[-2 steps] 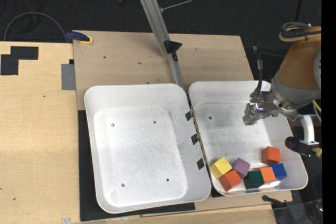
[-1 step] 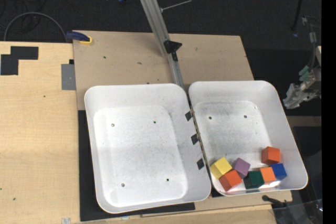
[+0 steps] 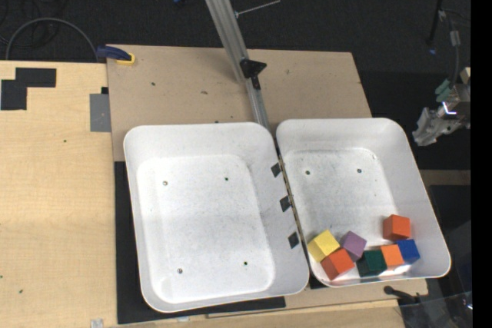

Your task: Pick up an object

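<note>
Seven blocks [image 3: 353, 243], two bins [image 3: 154, 140]

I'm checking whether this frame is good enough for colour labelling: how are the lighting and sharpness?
Camera view: even overhead light, soft glare on the left bin, the blocks in the right bin sharp with distinct colours; the pincer at the right edge is dim and slightly blurred against the dark background.

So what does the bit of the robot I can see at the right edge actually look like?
Past the right bin, over the dark floor, the gripper shows as a small pale grey and white cluster of angular parts with a greenish patch near its top. It is too small and blurred to make out cables or markings.
</note>
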Robot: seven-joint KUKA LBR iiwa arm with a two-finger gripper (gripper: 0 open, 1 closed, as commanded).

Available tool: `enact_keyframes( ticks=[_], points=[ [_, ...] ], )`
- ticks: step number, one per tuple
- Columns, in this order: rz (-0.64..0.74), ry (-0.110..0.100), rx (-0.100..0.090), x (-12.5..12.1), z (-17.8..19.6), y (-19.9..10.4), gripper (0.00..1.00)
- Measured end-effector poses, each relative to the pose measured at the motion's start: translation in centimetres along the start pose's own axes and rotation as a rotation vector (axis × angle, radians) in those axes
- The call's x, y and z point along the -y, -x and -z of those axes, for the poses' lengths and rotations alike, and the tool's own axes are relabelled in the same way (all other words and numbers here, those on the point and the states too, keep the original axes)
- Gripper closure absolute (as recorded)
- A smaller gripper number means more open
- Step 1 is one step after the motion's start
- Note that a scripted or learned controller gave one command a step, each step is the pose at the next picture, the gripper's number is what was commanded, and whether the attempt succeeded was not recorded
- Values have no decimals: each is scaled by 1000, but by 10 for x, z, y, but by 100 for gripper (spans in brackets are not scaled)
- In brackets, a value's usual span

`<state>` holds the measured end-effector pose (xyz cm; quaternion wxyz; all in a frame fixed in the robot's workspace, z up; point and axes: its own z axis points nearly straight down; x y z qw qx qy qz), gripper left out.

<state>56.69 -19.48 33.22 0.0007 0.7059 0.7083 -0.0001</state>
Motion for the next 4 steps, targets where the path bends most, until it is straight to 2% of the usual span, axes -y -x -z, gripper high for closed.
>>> enact_keyframes(
  ticks=[1, 2, 3, 4],
  points=[
    [4, 0, -3, -19, 19, -96, 100],
    [4, 1, -4, -31, 70, -205, 100],
    [-2, 2, -2, -32, 115, -216, 100],
    [1, -2, -2, -49, 114, -273, 100]
  ],
)
